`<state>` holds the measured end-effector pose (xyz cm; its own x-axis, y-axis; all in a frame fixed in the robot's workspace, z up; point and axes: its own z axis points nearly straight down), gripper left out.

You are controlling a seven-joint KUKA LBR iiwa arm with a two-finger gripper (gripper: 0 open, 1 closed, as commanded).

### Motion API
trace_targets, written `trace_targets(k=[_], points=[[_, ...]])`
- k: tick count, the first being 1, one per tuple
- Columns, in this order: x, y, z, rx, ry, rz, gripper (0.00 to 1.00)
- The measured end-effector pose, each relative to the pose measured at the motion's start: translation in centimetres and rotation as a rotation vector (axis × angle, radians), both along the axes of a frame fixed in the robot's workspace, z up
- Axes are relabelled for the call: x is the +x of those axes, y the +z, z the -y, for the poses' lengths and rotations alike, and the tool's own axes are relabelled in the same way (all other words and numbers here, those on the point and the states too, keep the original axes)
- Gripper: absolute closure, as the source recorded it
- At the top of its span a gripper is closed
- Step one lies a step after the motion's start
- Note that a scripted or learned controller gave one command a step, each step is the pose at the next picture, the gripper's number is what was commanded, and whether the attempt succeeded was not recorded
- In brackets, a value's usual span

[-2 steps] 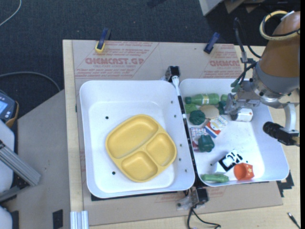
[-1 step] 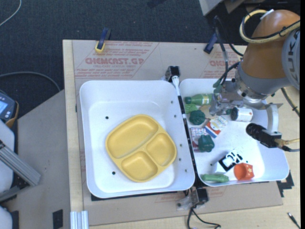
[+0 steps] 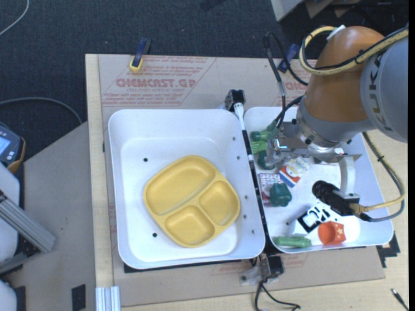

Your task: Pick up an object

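Observation:
My gripper [image 3: 277, 149] reaches down into the right bin [image 3: 373, 173], near its left wall. Its metal fingers are partly hidden by the arm's bulky orange and grey wrist. Right around it lie a green object [image 3: 261, 139] and a small white and red packet [image 3: 295, 169]. In front of these sit a dark green block [image 3: 281, 194], a black and white object [image 3: 312, 218], an orange-red toy [image 3: 331, 232] and a green pod-shaped piece [image 3: 292, 241]. Nothing shows clearly between the fingers.
The left bin [image 3: 130, 135] holds a yellow three-compartment tray [image 3: 191, 200]. A black cable connector [image 3: 334, 198] hangs off the arm over the right bin. The bins rest on a brown board [image 3: 162, 83] with a yellow clamp [image 3: 137, 62] at its back edge.

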<state>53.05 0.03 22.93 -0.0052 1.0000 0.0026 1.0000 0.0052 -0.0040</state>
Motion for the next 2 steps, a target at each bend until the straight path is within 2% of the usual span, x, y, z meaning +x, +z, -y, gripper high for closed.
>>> trace_targets(k=[1,2], points=[[-0.08,0.47,-3.66,-0.001,-0.001,0.005,1.0],[0.75,-0.48,-3.04,-0.004,-0.006,0.004,1.0]])
